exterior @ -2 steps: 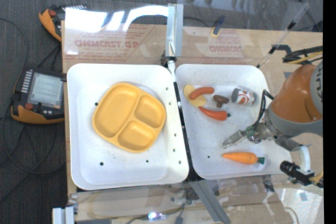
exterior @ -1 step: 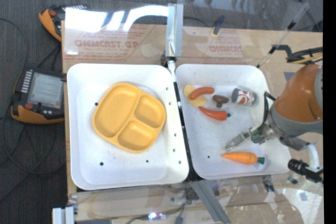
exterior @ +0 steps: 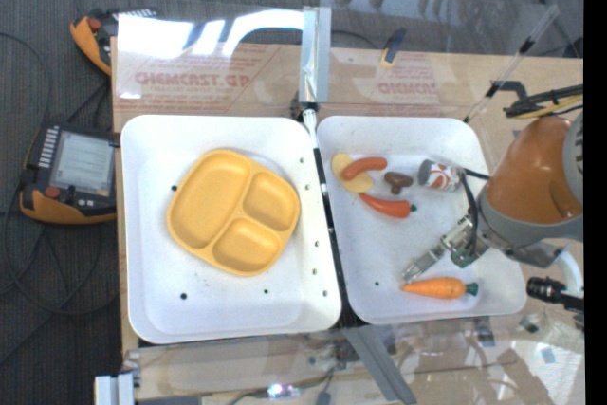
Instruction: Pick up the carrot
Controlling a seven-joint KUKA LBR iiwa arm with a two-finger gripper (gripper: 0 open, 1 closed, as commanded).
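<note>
The carrot point(exterior: 436, 288), orange with a green stub at its right end, lies flat near the front edge of the right bin point(exterior: 379, 294). My gripper point(exterior: 439, 262) hangs just behind and above it, reaching in from the right under the orange wrist band. It is open, with one finger point(exterior: 420, 265) slanting toward the front left and the other close to the carrot's green end. Nothing is between the fingers, and the carrot rests on the bin floor.
At the back of the right bin lie a sausage on a yellow slice point(exterior: 362, 169), a small brown piece point(exterior: 398, 178), a red-and-white can point(exterior: 438, 174) and a red pepper point(exterior: 387, 205). The left bin point(exterior: 152, 299) holds a yellow divided plate point(exterior: 235, 211).
</note>
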